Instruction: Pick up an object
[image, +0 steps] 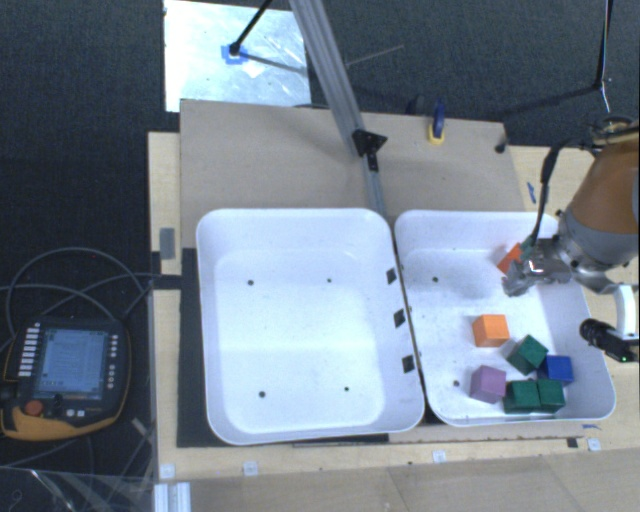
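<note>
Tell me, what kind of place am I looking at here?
Most likely a robotics lab or test bench. A grey and orange robot arm reaches over two white bins, one holding small coloured blocks, and a handheld control pendant with cables lies on the dark floor beside the bench.

No text, label, brand, number or sign can be read anywhere here. The teach pendant (66, 378), lying well to the left of the gripper (516, 282) past both bins, has a lit screen and rows of keys, but whatever stands on them is too small and blurred to make out. The blocks near the gripper bear no legible marks.
</note>
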